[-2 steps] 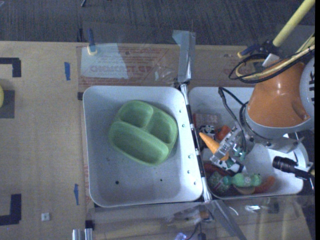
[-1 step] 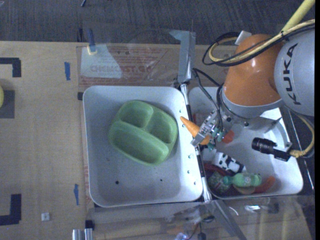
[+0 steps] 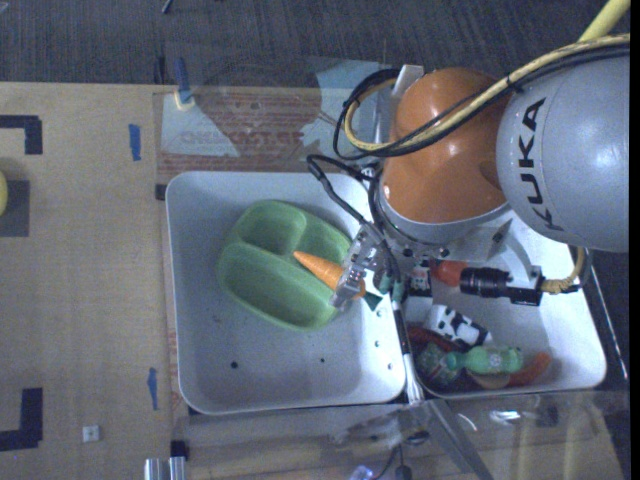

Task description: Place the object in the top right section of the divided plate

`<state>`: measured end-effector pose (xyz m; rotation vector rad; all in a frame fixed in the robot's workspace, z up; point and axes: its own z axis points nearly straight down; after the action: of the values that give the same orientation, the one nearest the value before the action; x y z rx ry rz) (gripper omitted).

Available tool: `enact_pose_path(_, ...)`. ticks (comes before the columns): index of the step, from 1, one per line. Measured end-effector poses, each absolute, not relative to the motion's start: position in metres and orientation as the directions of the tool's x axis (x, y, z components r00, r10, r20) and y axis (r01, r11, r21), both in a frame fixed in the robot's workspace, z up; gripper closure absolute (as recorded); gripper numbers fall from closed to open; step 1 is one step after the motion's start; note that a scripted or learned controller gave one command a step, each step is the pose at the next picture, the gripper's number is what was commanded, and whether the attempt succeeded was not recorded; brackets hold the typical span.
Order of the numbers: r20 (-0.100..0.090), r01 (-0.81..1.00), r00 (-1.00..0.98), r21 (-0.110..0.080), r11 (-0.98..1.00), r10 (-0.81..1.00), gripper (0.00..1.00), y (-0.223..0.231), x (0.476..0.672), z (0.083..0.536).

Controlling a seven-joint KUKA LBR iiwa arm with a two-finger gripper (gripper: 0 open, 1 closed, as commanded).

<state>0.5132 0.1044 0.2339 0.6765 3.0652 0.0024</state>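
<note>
The fingers (image 3: pixel 352 276) sit just right of the frame's centre, at the right edge of the green divided plate (image 3: pixel 262 268). They are pale and translucent and seem to close around the thick end of an orange carrot (image 3: pixel 318 265); how far apart they stand I cannot tell, since the metal parts overlap the carrot's end there. The carrot lies tilted, its thin tip pointing toward the upper left, over the ridge between the plate's sections, at the plate's right side. Whether it rests on the plate or hangs just above it cannot be told.

The plate has three hollows and lies slanted in the left white bin (image 3: pixel 200 368), toward that bin's upper middle. Two small dark specks mark the bin floor below the plate.

Above and to the right of the fingers rises the wrist with its orange band (image 3: pixel 440 148), then the grey arm (image 3: pixel 580 158) bearing black KUKA lettering, filling the upper right of the frame. Black and yellow cables loop around the band.

In the right white bin (image 3: pixel 590 358), at the lower right, lies a heap of small things: a black-and-white item (image 3: pixel 458 325), something green (image 3: pixel 480 360), something red-orange (image 3: pixel 535 366).

The tabletop (image 3: pixel 80 268) to the left is pale wood with blue tape marks and black corner marks.
</note>
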Motion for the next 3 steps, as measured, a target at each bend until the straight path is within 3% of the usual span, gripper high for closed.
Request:
enact_pose_path(1,-0.005,0.179,-0.984,0.002,0.984,0.179,1.0,0.113,0.549,0.317)
enact_pose_path(2,-0.003,0.334,-0.943,0.003,0.943,0.334,1.0,0.155,0.599,0.272)
enact_pose_path(3,-0.003,0.344,-0.939,0.003,0.939,0.344,1.0,0.196,0.6,0.259)
